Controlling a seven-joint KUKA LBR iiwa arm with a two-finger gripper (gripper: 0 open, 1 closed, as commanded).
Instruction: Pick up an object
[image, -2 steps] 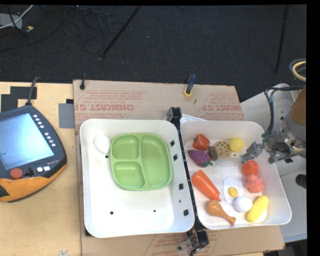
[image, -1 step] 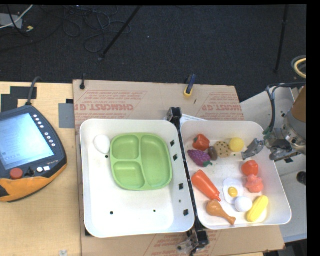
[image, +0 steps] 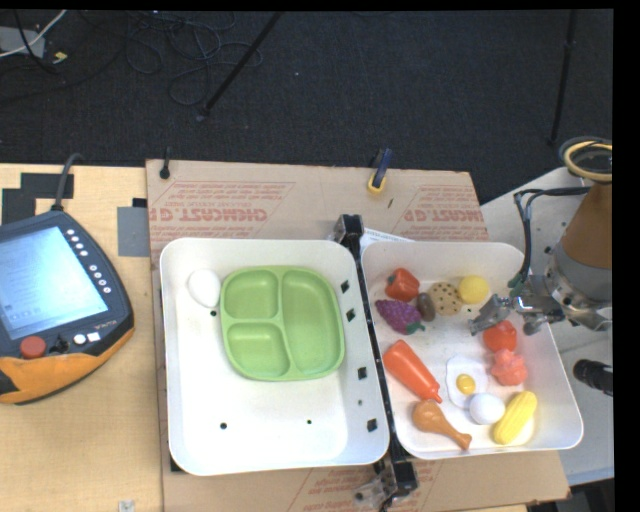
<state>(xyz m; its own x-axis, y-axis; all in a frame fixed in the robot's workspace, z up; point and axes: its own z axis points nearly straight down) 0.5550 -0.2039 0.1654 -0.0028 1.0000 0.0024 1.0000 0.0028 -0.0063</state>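
Note:
The right bin (image: 560, 425) holds several toy foods: a red pepper (image: 402, 284), purple grapes (image: 398, 315), a brown speckled potato (image: 443, 298), a yellow lemon (image: 474, 290), an orange carrot (image: 410, 368), a fried egg (image: 465, 382), a white egg (image: 487, 408), a yellow corn cob (image: 514, 418) and a drumstick (image: 440, 422). My gripper (image: 508, 318) hangs low over the bin's right side, open, just above a red tomato (image: 500, 337). A pinkish red piece (image: 509, 370) lies below the tomato. Nothing sits between the fingers.
The left bin (image: 250, 430) bears a green divided plate (image: 282, 322) and a white egg (image: 204, 288). A control pendant (image: 55, 290) lies on the bench at far left. A yellow clamp (image: 378, 182) pins the cardboard behind the bins.

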